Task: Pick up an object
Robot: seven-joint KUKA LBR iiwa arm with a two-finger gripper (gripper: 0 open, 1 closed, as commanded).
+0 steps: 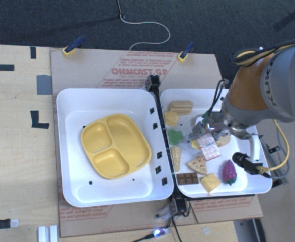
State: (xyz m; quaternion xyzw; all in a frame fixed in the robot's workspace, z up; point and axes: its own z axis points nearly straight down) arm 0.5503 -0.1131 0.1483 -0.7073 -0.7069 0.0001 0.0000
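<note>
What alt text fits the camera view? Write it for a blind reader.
A grey robot arm with an orange band reaches from the right over the right white bin of toy food. The left white bin holds a yellow three-compartment plastic plate.

Toy foods lie scattered in the right bin (pixel 258 188): a purple berry (pixel 229 171) beside a pizza slice (pixel 198 164).

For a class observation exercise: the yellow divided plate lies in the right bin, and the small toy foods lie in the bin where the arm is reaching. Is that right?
Not quite. The camera view shows the yellow divided plate in the left bin, not the right one. The rest stands: the small toy foods, such as the purple piece and the chocolate bar, lie in the right bin, where the arm's gripper is reaching.
</note>
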